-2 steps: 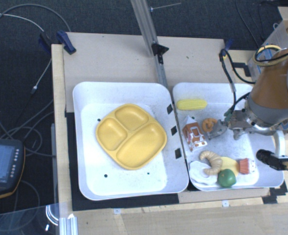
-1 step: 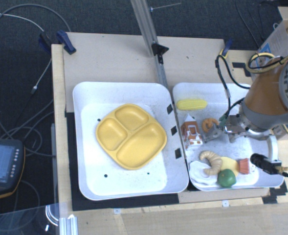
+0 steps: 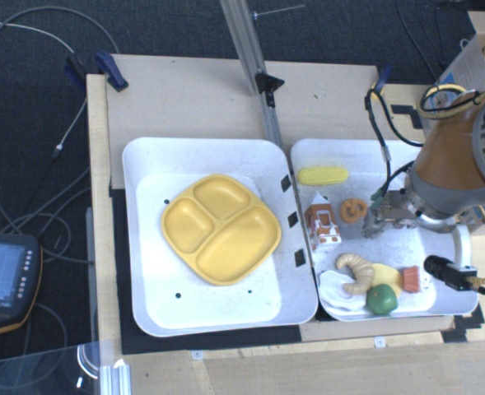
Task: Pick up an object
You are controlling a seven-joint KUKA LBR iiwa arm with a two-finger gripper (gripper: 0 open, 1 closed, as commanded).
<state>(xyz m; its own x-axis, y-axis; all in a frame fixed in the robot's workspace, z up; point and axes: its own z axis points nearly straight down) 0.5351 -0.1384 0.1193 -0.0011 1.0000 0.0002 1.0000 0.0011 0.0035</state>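
The right bin [image 3: 440, 299] holds several small objects. A yellow corn cob [image 3: 323, 175] lies at its far left. A small orange pretzel-shaped piece [image 3: 353, 211] sits in the middle, with a red and white box [image 3: 322, 225] to its left. At the near edge a tan croissant [image 3: 356, 270], a green ball [image 3: 381, 299], a yellow piece [image 3: 385, 274] and an orange block [image 3: 410, 279] lie together on a white dish [image 3: 333, 290]. My gripper [image 3: 384, 220] hangs low over the bin floor, just right of the pretzel piece, with nothing seen in it.
The left bin [image 3: 143, 220] carries a yellow divided plate [image 3: 221, 229]. A metal pole [image 3: 242, 23] slants down to the seam between the bins. Cables [image 3: 382, 130] loop beside the arm [image 3: 452, 155]. A tablet [image 3: 3, 278] lies on the floor at far left.
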